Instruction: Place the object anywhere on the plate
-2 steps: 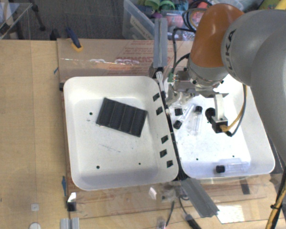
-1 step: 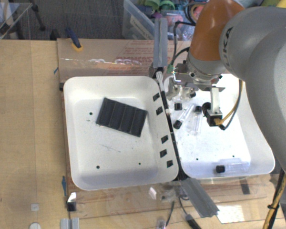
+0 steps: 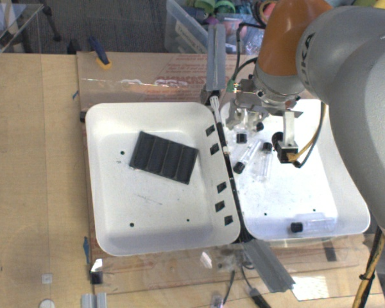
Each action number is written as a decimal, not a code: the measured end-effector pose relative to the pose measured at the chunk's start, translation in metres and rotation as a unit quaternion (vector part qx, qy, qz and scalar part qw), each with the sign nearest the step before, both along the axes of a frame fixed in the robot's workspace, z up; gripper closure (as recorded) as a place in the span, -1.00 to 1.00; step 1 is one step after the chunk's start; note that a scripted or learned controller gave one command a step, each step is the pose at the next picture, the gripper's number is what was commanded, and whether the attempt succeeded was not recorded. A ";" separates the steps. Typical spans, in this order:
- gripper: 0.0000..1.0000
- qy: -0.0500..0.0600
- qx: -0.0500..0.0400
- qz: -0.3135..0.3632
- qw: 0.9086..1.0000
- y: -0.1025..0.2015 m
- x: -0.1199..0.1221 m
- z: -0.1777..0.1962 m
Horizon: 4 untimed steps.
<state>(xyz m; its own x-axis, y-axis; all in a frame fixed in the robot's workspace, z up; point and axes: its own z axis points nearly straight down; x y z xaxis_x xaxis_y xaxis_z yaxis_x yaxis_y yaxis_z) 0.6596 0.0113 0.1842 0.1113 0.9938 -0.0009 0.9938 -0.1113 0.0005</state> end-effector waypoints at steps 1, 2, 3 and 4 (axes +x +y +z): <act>1.00 0.002 0.000 0.015 1.000 -0.042 -0.009 0.000; 1.00 0.000 0.000 -0.002 1.000 -0.053 0.004 0.000; 1.00 0.000 0.000 -0.021 1.000 -0.048 0.007 0.000; 1.00 0.000 0.000 -0.064 0.998 -0.057 0.007 0.000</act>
